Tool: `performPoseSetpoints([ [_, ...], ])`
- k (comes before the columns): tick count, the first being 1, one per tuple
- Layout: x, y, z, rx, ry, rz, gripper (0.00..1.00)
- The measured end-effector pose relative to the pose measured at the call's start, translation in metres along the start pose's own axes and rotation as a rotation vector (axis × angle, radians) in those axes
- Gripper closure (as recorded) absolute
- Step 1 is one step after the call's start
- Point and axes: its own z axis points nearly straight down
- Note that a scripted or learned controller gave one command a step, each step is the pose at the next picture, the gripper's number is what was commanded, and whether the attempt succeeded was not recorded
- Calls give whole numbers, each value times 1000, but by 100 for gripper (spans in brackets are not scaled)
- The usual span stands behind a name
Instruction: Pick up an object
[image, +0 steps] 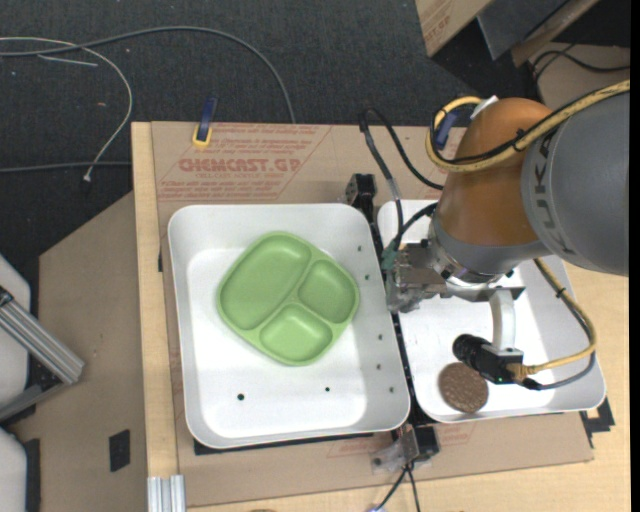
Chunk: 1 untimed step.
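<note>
Robot claw (408, 283), grip state impossible to tell, hangs over the right bin (560, 400); it should centre above the brown disc (465, 387) before descending.

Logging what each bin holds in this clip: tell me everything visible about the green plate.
The green plate is a pale green, rounded-square dish that looks like matte plastic, split by raised ridges into three compartments: one large, two smaller. All three look empty. It lies flat, right side up, turned at an angle to the walls of the left bin, near the bin's middle. It rests on the bin floor, apart from the walls.
</note>
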Motion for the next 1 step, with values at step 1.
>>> performPoseSetpoints([
  [1,56,-11,-10,-5,0,-1,100],
])
